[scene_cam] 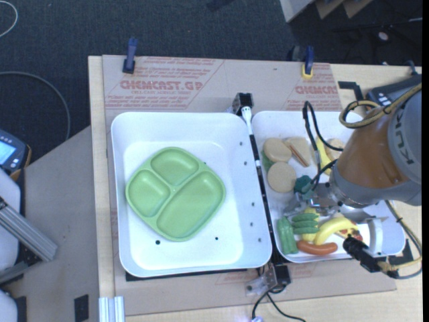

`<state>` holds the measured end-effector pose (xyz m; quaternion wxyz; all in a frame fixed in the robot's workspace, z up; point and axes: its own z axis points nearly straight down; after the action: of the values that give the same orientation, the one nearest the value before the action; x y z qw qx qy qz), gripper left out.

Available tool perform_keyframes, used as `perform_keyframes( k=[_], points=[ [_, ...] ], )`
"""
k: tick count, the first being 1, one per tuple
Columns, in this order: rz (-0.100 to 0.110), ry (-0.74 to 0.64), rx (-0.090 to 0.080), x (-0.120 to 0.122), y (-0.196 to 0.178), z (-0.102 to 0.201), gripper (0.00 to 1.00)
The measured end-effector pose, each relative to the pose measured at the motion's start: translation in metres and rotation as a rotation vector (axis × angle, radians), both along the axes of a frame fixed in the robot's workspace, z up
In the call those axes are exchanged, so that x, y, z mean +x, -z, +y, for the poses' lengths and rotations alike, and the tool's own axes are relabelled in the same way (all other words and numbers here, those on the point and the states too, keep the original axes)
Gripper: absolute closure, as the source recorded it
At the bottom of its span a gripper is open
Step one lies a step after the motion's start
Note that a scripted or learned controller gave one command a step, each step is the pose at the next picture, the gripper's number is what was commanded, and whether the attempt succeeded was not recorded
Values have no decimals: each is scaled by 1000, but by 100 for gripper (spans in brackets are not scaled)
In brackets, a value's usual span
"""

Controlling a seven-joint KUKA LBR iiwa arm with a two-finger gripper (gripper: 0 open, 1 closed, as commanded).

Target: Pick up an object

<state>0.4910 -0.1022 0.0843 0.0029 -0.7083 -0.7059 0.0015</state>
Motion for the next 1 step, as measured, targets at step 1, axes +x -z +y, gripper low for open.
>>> perform_keyframes(
  k=[1],
  points=[
    [-6, -1, -2, 2, -11, 1, 100]
  ],
)
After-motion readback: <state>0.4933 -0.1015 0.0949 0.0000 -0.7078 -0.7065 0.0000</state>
